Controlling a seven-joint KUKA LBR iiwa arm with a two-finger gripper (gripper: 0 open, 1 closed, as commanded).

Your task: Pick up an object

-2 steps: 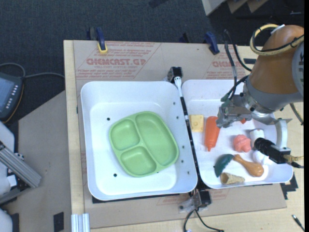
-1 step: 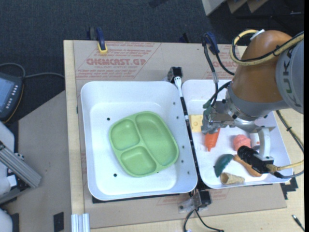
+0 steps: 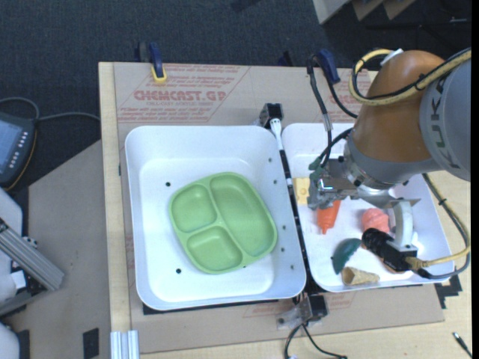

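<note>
My gripper (image 3: 323, 191) is down in the right bin (image 3: 441, 234), near that bin's left wall. An orange carrot-shaped piece (image 3: 327, 218) lies directly below the gripper's tip, touching or nearly touching it. The wrist hides how the gripper meets it. A pink piece (image 3: 373, 219) lies to the right of the orange one. A teal piece (image 3: 345, 252) and a tan piece (image 3: 361, 277) sit near the bin's front. A small yellow piece (image 3: 301, 191) rests against the left wall beside the gripper.
The left bin (image 3: 146, 200) holds a green divided plate (image 3: 221, 222) in its middle. The grey and orange arm (image 3: 397, 118) covers the back of the right bin. A black clamp (image 3: 271, 114) sits on the rim between the bins.
</note>
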